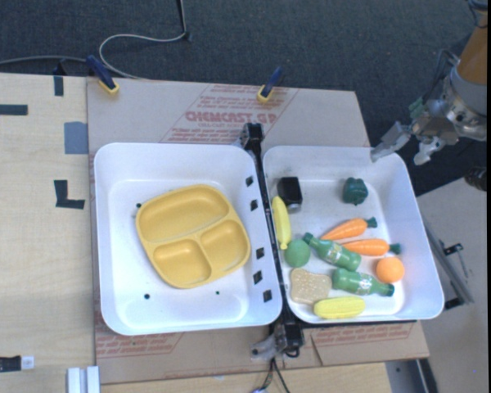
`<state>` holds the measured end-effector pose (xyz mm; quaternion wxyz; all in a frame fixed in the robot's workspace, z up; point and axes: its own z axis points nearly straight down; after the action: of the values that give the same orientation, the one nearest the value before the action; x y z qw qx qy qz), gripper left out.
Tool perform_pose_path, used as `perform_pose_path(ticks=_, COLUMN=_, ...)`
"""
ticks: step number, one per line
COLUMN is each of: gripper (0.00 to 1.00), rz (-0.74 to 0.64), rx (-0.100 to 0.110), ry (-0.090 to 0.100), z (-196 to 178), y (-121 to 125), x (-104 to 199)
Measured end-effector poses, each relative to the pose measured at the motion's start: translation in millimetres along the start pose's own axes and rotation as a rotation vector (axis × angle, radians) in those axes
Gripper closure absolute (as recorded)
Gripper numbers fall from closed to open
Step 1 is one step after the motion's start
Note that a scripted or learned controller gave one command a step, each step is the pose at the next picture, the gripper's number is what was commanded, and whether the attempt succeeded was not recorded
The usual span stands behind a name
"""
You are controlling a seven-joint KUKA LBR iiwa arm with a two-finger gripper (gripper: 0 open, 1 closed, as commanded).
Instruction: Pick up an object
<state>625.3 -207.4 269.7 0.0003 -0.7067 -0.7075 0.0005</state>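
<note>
Two-finger gripper [401,144] at upper right of frame, over right white bin's [409,188] top-right corner, fingers apart, nothing between them. Right bin holds toy food: two orange carrots [344,229], two green bottles [337,254], orange ball [389,269], yellow corn cob [339,306], yellow banana [281,220], dark green pepper [354,190], black block [290,191]. Left white bin [114,219] holds yellow three-compartment plastic tray [193,234].

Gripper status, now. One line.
Gripper: open, holding nothing, hanging above the right bin's far right corner.
</note>
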Motion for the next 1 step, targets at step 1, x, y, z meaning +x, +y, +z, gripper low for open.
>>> perform_pose_path(ticks=1, gripper=0.00, rz=0.000, rx=0.004, ry=0.001, z=116.9, y=28.1, x=-15.6)
